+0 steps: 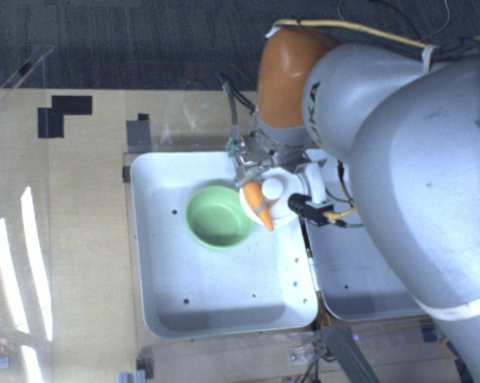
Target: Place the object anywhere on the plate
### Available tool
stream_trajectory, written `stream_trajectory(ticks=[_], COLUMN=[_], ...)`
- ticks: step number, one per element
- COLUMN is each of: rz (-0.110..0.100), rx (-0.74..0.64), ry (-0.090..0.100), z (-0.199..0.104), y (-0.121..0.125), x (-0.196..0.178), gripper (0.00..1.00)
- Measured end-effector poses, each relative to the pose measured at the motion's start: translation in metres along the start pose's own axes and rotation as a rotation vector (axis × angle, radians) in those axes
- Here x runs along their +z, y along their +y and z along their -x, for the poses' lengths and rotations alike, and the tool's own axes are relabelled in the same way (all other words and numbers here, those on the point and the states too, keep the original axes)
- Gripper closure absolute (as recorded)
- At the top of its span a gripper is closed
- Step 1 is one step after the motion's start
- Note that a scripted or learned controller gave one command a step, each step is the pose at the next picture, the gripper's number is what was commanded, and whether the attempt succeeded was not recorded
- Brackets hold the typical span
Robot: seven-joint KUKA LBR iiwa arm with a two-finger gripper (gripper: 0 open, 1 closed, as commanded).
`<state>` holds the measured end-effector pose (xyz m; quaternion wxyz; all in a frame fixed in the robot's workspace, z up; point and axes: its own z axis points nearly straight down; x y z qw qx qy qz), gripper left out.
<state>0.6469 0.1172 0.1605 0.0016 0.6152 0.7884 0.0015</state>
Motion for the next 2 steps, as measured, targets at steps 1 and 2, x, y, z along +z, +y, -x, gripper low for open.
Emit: stream_trajectory(ticks=[1, 2], rz=[0.000, 0.002], rx=[-0.123, -0.123], ry=[0.002, 0.001], z=[-0.0797, -0.0791], y=[0.0035, 0.0041], x=[0.0038, 0.0027], gripper=[1.00, 0.00])
